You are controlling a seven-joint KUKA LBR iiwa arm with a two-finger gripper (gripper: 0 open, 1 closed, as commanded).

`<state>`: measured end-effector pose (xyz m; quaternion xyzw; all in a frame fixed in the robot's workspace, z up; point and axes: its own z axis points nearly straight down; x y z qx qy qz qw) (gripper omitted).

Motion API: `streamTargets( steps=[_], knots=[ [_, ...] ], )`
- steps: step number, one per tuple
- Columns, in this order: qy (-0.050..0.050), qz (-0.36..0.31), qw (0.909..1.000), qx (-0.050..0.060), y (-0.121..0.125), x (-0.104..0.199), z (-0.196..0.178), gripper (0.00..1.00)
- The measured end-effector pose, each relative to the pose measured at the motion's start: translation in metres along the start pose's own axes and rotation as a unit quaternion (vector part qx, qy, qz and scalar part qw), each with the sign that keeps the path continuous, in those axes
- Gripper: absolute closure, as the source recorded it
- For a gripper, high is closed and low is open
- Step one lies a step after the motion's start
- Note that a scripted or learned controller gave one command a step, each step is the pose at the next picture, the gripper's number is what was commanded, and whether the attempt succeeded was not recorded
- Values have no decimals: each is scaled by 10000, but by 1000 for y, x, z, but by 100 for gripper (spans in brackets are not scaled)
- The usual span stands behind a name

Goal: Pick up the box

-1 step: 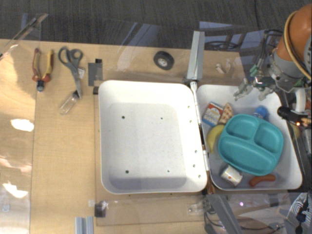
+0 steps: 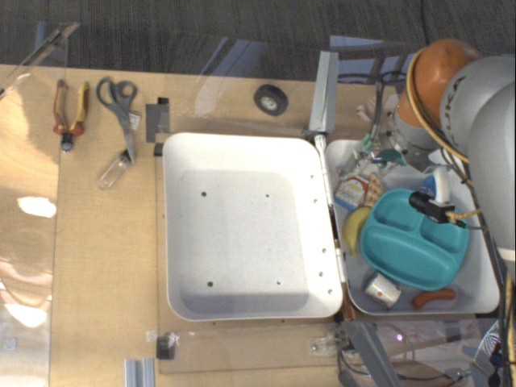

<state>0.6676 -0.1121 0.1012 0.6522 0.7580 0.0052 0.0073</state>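
At the near edge of the right bin [image 2: 489, 303] lie a small white cup [image 2: 381, 289] and a brown sausage [image 2: 434, 298], both well clear of the job. Behind them a teal tray [image 2: 407, 248] fills the middle of the bin, with a yellow fruit [image 2: 354, 227] tucked against its left side.

The box [image 2: 357, 192], small with red and white print, lies beyond the fruit near the bin's left wall, about touching the tray's far-left rim.

Farther back, at the bin's far-left corner, the claw [image 2: 377, 150] hangs among small clutter, just beyond the box. Whether it is apart or together cannot be told.

A good pick probably means coming toward the near edge until the claw is square over the box. It should then drop straight down, closing across the box's narrow side, clear of the tray rim and the wall.
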Motion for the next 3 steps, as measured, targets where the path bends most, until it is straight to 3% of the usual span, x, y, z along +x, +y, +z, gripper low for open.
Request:
streamTargets(
  steps=[1, 2, 3],
  knots=[
    [-2, -312, 9995, 33, -12, 23, 12, 0],
    [-4, -328, 9995, -2, -9, 24, 0, 100],
    [21, -281, 9996, 49, -54, 77, -87, 100]
  ],
)
